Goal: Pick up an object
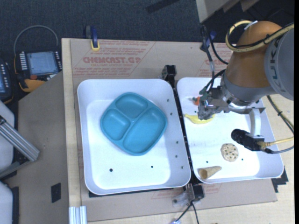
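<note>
Brown worktop (74, 125) is carrying two white bins; over the right bin (271, 169), the end effector (204, 110) is hovering, its opening impossible to judge. Just beneath it is lying a yellow banana-shaped toy (198, 120). Judging by its flatness, a slightly off-centre descent risks nudging it away.

Dark blue carpet floor (117, 13); cardboard-topped bench (140, 55); handheld control pendant (42, 62) left.
</note>
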Robot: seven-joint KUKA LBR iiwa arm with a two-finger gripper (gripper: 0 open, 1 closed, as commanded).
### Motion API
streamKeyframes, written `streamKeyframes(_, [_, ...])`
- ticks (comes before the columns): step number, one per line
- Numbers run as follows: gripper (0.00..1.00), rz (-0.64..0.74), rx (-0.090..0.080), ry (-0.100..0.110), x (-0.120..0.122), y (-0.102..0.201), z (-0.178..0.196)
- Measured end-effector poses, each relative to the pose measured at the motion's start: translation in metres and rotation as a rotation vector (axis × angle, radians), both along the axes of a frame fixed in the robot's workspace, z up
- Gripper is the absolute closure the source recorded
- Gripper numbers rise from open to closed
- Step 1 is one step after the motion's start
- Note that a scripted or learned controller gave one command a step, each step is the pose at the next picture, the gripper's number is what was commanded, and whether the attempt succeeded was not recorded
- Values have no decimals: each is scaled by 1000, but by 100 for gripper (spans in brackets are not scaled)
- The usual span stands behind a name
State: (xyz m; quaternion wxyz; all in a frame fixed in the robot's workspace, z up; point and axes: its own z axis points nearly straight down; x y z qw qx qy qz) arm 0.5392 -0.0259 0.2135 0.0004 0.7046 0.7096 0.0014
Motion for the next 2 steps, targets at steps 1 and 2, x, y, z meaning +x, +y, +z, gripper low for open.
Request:
streamKeyframes(1, [100,-2,-1,-1,18,46,13])
streamKeyframes(2, [100,0,1,-1,42,102,19])
